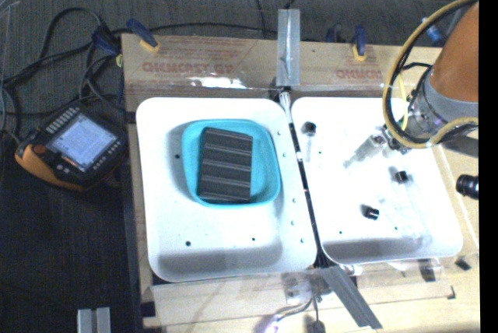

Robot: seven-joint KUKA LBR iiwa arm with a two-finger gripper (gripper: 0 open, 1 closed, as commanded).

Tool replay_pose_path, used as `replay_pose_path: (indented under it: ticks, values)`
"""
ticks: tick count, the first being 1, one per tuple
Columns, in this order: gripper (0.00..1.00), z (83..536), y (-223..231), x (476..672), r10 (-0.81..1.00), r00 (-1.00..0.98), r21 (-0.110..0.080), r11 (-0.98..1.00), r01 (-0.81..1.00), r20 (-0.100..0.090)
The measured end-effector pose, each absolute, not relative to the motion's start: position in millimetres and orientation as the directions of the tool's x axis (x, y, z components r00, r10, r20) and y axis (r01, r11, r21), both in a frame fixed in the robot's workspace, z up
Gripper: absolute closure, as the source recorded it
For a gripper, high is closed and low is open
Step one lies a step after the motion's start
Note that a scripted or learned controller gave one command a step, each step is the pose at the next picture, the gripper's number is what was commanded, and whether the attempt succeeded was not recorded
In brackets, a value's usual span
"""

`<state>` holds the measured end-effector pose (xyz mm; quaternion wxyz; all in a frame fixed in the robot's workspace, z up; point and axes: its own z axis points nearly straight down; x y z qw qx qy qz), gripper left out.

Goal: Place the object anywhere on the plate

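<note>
Dark ridged object (226, 164) on blue plate (269, 176)

A handheld control pendant (72, 146) with a lit screen lay on the dark floor off the bench's left edge, its black cables (58, 40) looping behind it. Blue clamps (142, 34) gripped the bench's far edge, where a cardboard sheet (204, 63) lay flat.
</note>
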<state>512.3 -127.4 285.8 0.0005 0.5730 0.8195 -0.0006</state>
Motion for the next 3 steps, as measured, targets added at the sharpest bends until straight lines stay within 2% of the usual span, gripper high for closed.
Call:
replay_pose_path:
  ticks: [2,3]
  values:
    - [0.0,286,-127,512.3,0.939,-0.343,0.0,0.343,0.939,-0.001]
    - [0.0,283,-192,483.9,0.979,-0.203,-0.001,0.203,0.979,-0.002]
